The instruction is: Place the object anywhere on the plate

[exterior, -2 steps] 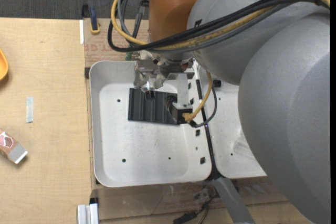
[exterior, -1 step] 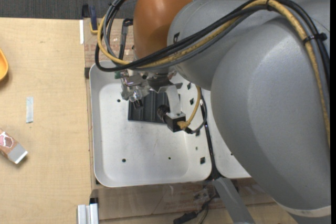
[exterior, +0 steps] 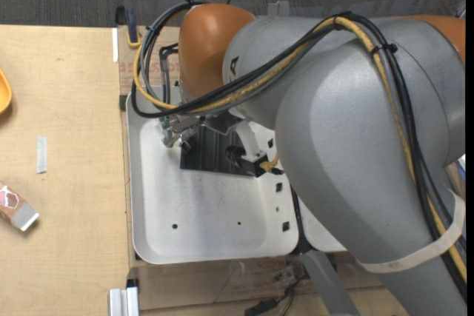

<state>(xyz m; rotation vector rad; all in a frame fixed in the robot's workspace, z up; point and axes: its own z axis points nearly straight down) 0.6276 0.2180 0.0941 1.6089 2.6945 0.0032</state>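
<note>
The pincer point(exterior: 172, 131) hangs low over one white bin point(exterior: 200, 226), near its upper left corner; whether it grips anything cannot be told. Far to its left, on the wooden worktop point(exterior: 67, 85), lie one orange plate edge point(exterior: 4, 91), one small grey strip point(exterior: 41, 155) and one wrapped object point(exterior: 16, 208).
</note>
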